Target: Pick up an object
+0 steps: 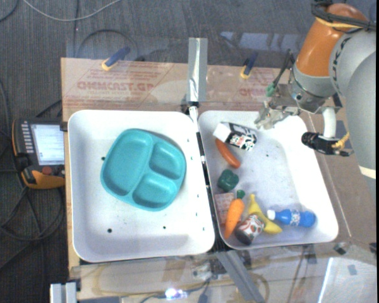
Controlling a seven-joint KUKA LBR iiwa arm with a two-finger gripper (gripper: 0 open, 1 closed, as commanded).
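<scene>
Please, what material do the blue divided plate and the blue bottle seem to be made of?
The divided plate looks like moulded plastic with a smooth, matt teal surface and soft, rounded compartment edges. The bottle also seems plastic: its blue body is glossy and catches a small highlight, and it has a white cap end. Neither can be confirmed from appearance alone.

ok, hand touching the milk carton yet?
Apart. The camera view shows the hand above the right bin's far edge, with bare white bin floor between it and the milk carton.
</scene>
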